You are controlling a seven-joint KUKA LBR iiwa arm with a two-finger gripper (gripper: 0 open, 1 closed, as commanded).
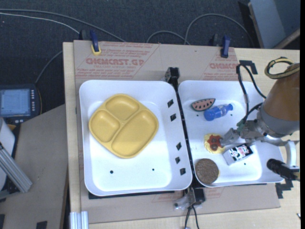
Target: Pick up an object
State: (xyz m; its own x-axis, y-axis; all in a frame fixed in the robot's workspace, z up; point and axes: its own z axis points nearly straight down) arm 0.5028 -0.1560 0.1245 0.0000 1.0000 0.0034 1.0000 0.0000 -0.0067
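Yellow-red toy [213, 142] lies just beside the tool [229, 138], whose state stays unclear.

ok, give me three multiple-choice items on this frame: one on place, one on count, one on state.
1. Where does the yellow divided plate lie?
A. in the left bin
B. in the right bin
C. on the bare bench

2. How many items lie in the right bin?
A. two
B. five
C. eight

3. How does the blue bottle rest?
A. standing upright
B. lying on its side
C. propped on the plate

Answers: 1 A, the plate sits inside the left bin's rim. 2 B, the bottle, a watermelon-slice toy, a yellow and red toy, a black and white printed packet and a brown round disc. 3 B, its length runs flat along the bin floor, beside the watermelon-slice toy.
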